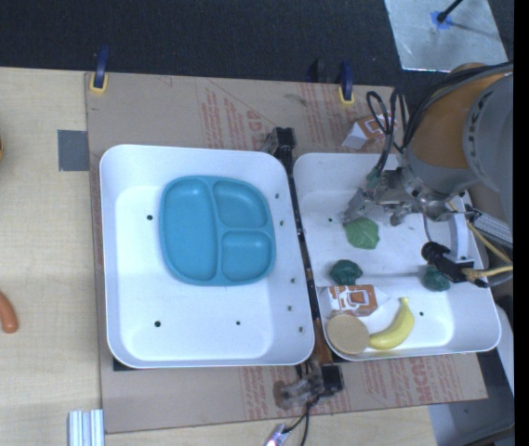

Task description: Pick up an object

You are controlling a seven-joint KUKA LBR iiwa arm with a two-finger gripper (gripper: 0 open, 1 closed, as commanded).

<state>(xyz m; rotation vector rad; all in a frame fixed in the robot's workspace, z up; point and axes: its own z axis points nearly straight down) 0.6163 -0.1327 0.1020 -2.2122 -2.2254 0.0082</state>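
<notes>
While the arm reaches in from the right over the right-hand bin (487, 334), the gripper (382, 199) hangs low at that bin's upper middle, just above and beside a light green object (363, 233); whether it touches the object cannot be told. How the gripper is set, apart or together, is not resolved at this scale, and nothing is seen held. Other candidates in the same bin: 1 dark green lump (345, 271) near the centre, 1 dark green piece (436, 278) toward the right wall, 1 banana (393, 327) and 1 round tan disc (346, 334) along the lower wall. The left-hand bin (129, 333) bears 1 blue 3-compartment plate (216, 229). Judged step: approach, before any grasp. The next move calls for descent centred on the light green object, then closure and lift.
</notes>
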